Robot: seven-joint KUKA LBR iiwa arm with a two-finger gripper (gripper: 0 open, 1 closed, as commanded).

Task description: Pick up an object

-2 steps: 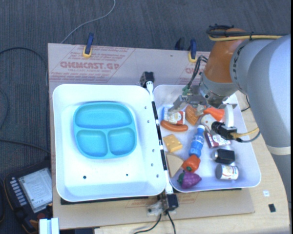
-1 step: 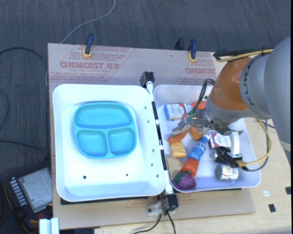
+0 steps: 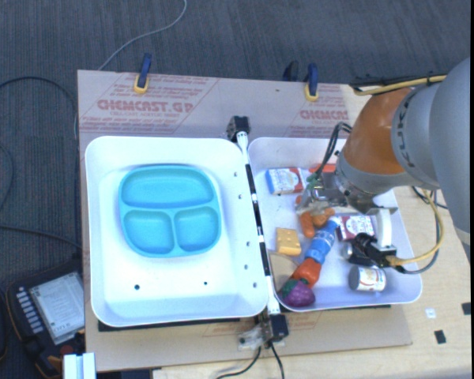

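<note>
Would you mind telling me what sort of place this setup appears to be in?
Probably a robotics lab test bench. A grey robot arm reaches over two white bins on a clamped board, one holding a blue divided tray, the other small toy objects such as a blue bottle.

Two bins sit side by side on the desk: a divided tray in the left bin, assorted small items crowding the right bin.
</note>
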